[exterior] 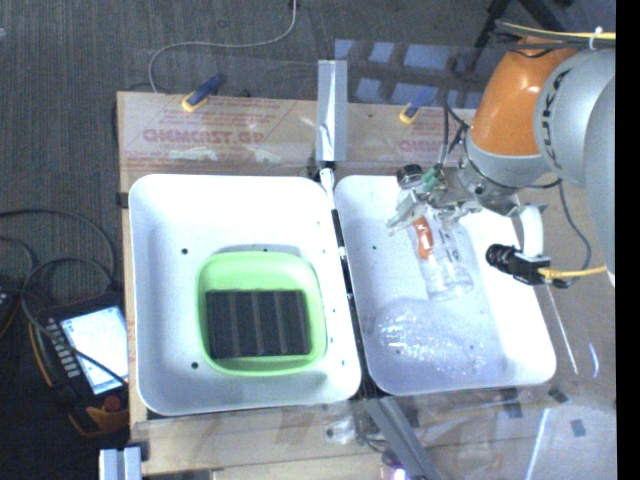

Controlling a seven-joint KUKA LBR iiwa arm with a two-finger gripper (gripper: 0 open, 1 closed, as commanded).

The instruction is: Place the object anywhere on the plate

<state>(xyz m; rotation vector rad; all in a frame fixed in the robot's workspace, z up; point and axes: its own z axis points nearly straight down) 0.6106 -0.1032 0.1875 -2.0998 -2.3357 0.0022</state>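
A square green plate (262, 315) with a dark ribbed centre lies in the left white bin (165, 218). My gripper (440, 263) hangs low over the middle of the right bin (520, 353), well to the right of the plate. A small orange piece (423, 238) shows against the gripper's left side; whether it is held is unclear. A crumpled clear plastic object (430, 336) lies on the right bin's floor just below the gripper.
The raised divider (340, 258) between the two bins runs between the gripper and the plate. A black cable plug (502, 258) sticks out by the wrist. Clamps and a cardboard sheet (220, 133) sit behind the bins.
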